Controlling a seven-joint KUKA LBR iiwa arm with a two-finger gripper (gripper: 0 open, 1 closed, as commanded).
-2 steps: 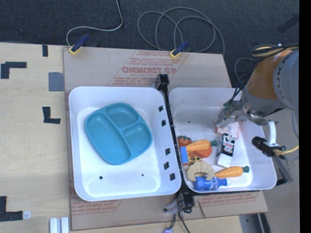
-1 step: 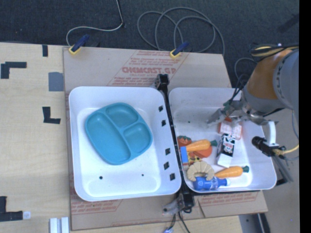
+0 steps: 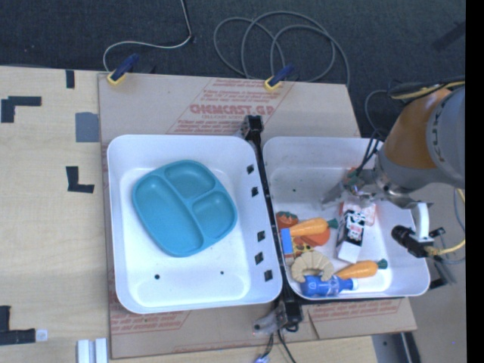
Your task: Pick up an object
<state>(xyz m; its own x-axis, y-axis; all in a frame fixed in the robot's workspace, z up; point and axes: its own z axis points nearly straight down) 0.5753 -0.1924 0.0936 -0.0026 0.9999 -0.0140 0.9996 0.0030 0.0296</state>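
Hovering low in the right bin [image 3: 302, 157], the gripper [image 3: 355, 190] is seen indistinctly, possibly just above the black-and-white carton [image 3: 352, 231], which could be nudged aside among crowded toys.

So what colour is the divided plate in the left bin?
Blue: the divided plate shows plainly in the camera view.

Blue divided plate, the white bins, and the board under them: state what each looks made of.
Blue divided plate: likely moulded plastic, with even colour, soft sheen and rounded compartment ridges.
White bins: seemingly thin formed plastic, smooth, with rounded corners and rolled rims.
Board: looks like cardboard, matte brown with red printed lettering.
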